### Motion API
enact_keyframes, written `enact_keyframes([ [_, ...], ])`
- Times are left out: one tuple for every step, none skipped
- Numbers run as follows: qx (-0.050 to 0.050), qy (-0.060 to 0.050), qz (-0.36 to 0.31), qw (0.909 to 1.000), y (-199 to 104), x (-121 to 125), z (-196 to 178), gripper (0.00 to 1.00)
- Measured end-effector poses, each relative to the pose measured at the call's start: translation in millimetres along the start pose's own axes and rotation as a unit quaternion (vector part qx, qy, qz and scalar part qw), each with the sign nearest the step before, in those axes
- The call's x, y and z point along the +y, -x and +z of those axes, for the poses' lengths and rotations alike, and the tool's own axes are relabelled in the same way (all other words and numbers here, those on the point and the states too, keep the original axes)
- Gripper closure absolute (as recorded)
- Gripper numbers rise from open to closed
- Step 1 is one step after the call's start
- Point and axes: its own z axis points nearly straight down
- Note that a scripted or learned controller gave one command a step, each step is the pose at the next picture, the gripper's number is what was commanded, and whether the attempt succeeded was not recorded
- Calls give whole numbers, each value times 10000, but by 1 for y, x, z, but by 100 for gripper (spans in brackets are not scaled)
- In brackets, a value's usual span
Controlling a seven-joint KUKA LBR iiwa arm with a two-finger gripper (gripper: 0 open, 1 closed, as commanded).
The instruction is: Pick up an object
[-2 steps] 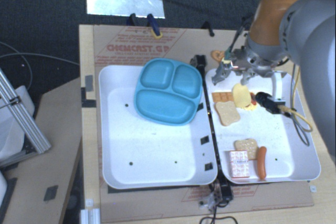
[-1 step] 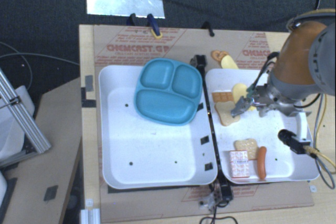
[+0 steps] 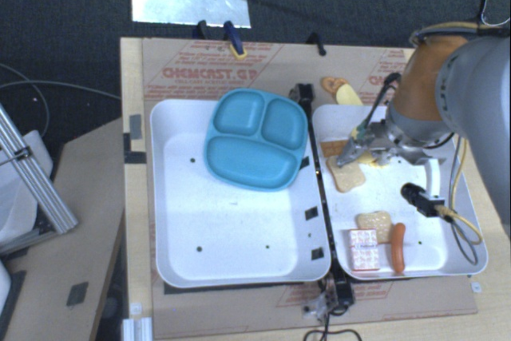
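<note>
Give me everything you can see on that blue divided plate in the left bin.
The blue divided plate looks like smooth matte plastic, rounded-square, with three compartments: two smaller toward the back, one long at the front. It lies flat, slightly rotated, in the left bin's back right corner, its edge over the divider between the bins. Nothing lies on it.

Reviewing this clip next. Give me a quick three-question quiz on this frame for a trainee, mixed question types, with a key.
1. True or false: the blue divided plate lies in the right bin.
2. Which item lies nearest the front edge of the right bin? A) the yellow banana-like piece B) the checkered pink box C) the slice of toast
3. Fill in: the gripper hangs over the ___ bin.

Key:
1. False; it lies in the left bin, at its back right corner.
2. B; the box lies beside the orange-red sausage.
3. Right; it hangs at the slice of toast near the divider.
</note>
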Motion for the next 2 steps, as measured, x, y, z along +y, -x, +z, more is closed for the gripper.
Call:
enact_keyframes([
  [14, 29, -27, 10000, -109, -11, -101, 0],
  [19, 16, -30, 10000, -194, 7, -125, 0],
])
